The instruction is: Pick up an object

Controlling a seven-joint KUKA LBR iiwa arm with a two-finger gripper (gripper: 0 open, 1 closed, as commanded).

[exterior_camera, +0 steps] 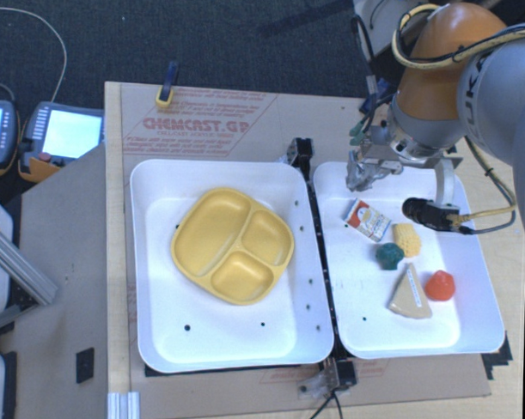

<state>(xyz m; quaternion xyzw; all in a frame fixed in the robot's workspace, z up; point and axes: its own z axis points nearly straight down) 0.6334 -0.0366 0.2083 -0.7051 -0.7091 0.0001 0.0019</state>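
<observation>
Two white bins fill mid-frame. Upper right, the gripper [364, 175] hangs above the small packet [366, 220]; spread or pressed together, I cannot tell. Best descend squarely over it.

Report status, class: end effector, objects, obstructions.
End effector over right bin, far corner, nothing seen held. Packet just below it; corn, green piece, wedge, tomato nearby. Yellow plate in left bin.
</observation>
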